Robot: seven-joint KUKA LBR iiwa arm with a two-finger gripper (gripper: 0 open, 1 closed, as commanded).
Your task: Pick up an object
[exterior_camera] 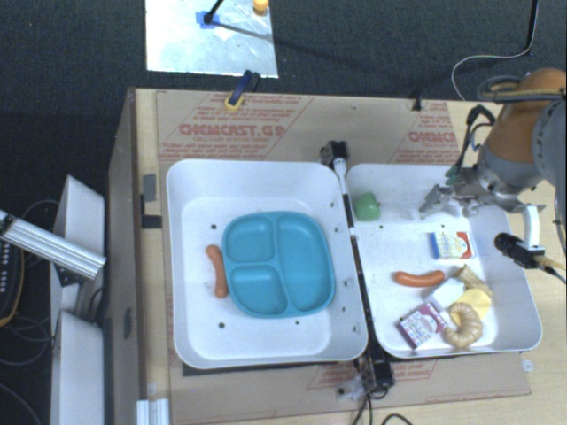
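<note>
The counter [266, 118] carries two shallow white bins side by side. The left bin [190, 237] holds one blue divided plate [276, 262] with three compartments, and one orange sausage [217, 271] lying just beside the plate's left edge. The right bin [399, 237] holds six smaller things. Near its front right corner sits one pale, bumpy bread-like piece [465, 324], with one yellow block [477, 298] just behind it and one pink-and-white packet [423, 324] just to its left. One small blue-and-white carton [448, 244] lies toward the right wall. A second orange sausage [419, 278] rests near the bin's middle, which makes two sausages in all. One green lump [367, 206] sits close to the bin's left wall at the back. The grey arm [523, 144] reaches in from the right, and its hand [447, 199] hangs over the back of the right bin with nothing visible between its fingers; how far they are parted cannot be told.
</note>
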